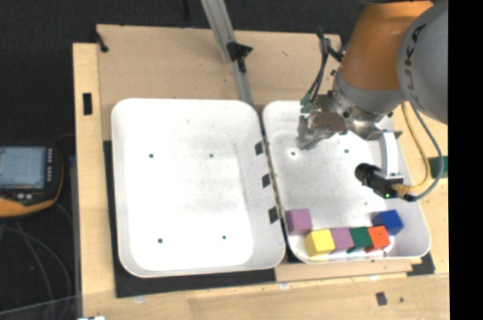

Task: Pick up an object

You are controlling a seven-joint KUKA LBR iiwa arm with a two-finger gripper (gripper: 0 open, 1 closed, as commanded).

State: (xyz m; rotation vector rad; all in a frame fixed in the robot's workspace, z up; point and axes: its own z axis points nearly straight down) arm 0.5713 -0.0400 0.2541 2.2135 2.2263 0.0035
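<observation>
My pincer (pixel 308 136) hangs over the right-hand shallow white plastic bin (pixel 332 167), toward its upper-left corner, near the divide between the two bins. I cannot tell from this slant how the pincer is set; nothing shows in its grip. My grey arm with the orange band (pixel 385 32) comes in from 2 o'clock and covers the bin's upper-right corner.

Candidate objects, all in the right bin, clustered along its 6 o'clock edge:
- pale purple cube (pixel 299 220), leftmost, sitting a little above the row, at about 6 o'clock from my pincer and well apart from it.
- yellow cube (pixel 320 241), just below and to the right of the first purple one.
- second pale purple cube (pixel 342 237), touching the yellow cube at its 3 o'clock side.
- green cube (pixel 360 237), next in the row, partly hidden by its neighbours.
- orange cube (pixel 378 237), at 3 o'clock of the green one.
- blue cube (pixel 389 220), at about 1 o'clock of the orange cube, near the bin's right wall.

Bare bin floor lies between my pincer and the cubes.

A small black cylindrical fitting (pixel 370 176) on my arm's cabling sits at 4 o'clock from the pincer, over the bin's right half.

The left-hand shallow white plastic bin (pixel 185 183) lies at 9 o'clock of the right bin, rims touching. A grey metal strut (pixel 215 5) runs from 12 o'clock down to the junction of the bins. An orange-cased handheld screen unit (pixel 26 175) lies off the wooden bench (pixel 90 160) at 9 o'clock.
</observation>
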